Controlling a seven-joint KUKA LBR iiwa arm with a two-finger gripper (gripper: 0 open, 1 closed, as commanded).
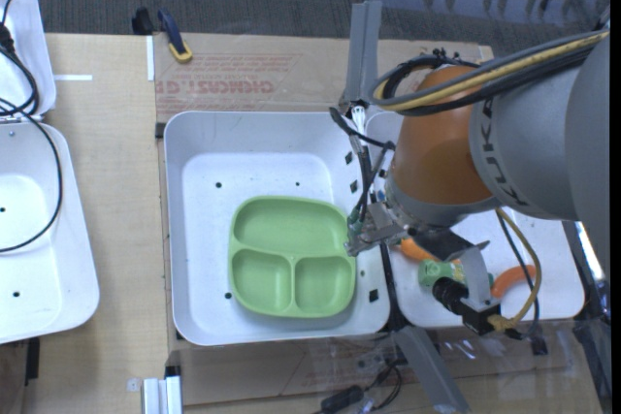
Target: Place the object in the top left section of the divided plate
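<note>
The grey KUKA arm with its orange band reaches in from the right and looms over the right-hand white bin, hiding most of it. On the wooden table, the left-hand white bin sits just beside it, the two touching along a shared edge. A green divided plate lies flat toward the near right of the left bin, one long section on its far side and two smaller sections on its near side, all three bare. The pincer hangs at the seam between the bins, just at the plate's right rim; whether it is spread or pressed together cannot be told from this angle. In the right bin, under the arm, an orange, carrot-like object lies beside a small green piece, with another orange piece further right, partly hidden by cables.
</note>
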